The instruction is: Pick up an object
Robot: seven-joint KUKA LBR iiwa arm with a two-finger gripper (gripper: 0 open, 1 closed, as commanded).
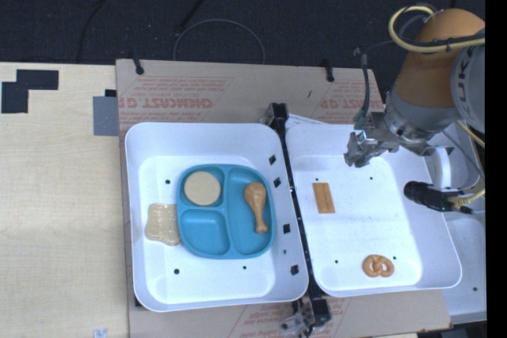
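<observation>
Currently gripper [358,153] hangs up-right of the wafer [322,197], holding nothing, jaw gap unclear; straight descent would likely miss and hit bin [428,249] floor.

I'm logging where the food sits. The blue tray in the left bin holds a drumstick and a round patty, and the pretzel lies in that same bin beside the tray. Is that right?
Not quite. The camera view shows the pretzel in the right bin, near its front edge. The blue tray in the left bin does hold the drumstick and the round patty.
</observation>
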